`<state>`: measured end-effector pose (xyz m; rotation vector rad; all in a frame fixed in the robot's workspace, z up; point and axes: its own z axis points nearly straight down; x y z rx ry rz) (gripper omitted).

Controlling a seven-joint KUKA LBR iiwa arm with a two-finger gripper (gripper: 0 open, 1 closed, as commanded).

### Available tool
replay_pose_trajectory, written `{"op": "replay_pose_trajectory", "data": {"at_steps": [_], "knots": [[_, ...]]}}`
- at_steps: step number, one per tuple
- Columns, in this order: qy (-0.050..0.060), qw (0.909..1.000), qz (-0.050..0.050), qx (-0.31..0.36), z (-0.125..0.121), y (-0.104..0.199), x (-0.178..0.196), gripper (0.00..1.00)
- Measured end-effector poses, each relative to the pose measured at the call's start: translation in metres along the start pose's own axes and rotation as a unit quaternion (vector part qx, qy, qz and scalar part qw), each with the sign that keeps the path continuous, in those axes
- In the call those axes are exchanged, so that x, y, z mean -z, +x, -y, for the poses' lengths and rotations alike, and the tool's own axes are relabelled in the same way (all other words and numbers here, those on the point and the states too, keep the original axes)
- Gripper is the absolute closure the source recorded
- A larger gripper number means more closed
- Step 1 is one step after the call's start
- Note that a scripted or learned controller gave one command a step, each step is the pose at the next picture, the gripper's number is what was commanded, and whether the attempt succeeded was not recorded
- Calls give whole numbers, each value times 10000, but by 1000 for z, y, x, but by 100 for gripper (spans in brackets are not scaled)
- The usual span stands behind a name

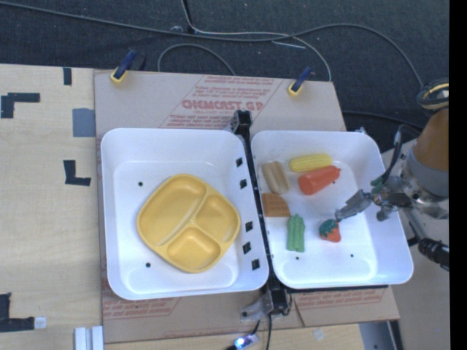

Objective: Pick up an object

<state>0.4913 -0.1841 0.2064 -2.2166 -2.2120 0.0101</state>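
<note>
Grey arm reaching over the right bin (379, 268), its gripper (349, 210) just above a small teal-and-orange toy (330, 230), jaw state indiscernible; approach step, the next move presumably a descent and closure on the toy.

The right bin (365, 268) holds six small toy foods: a yellow corn cob (310, 162) lying crosswise near the back, a red-orange pepper (318, 180) just in front of it, and a tan bread roll (275, 176) by the left wall. Nearer the front lie a brown square slice (276, 205), an upright-lying green vegetable (295, 232), and a small red-and-teal piece (330, 230).
</note>
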Motion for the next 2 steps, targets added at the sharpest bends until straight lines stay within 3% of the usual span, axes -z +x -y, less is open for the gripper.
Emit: {"op": "replay_pose_trajectory", "data": {"at_steps": [1, 2], "knots": [[-37, 10000, 10, 14, -2, 0, 3, 0], [-17, 10000, 4, 13, -1, -2, -42, 0]]}}
